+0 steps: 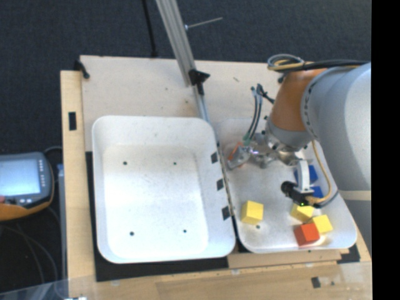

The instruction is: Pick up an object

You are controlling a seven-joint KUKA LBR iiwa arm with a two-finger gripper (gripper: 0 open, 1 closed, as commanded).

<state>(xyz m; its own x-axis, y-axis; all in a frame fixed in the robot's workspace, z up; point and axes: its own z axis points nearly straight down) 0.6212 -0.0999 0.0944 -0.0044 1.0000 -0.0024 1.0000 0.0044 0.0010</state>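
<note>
Blocks first: I count four in the right bin (275, 233). Three are yellow and one is orange. One yellow block (252, 212) sits alone near the bin's left wall. A second yellow block (304, 212) and a third yellow block (322, 224) sit close together near the front right corner. The orange block (307, 234) is touching the third one. I also see one blue thing (314, 189) behind them, but it is half hidden and I cannot tell what it is.

Two white bins sit side by side on the table (125, 86). The left bin (156, 186) is the bigger one from where I stand.

One big grey arm (340, 117) comes in from the right. It has an orange band (290, 105) and bends down into the right bin. The tool (236, 157) is low at the back of that bin, just beside the wall between the two bins. It is well apart from every block. I cannot tell if the tool is open or closed, and I see no block in it.

The fat arm hides the right side of the bin. One metal pole (175, 30) leans over the back of the table. One small screen (22, 177) sits off to the left.
</note>
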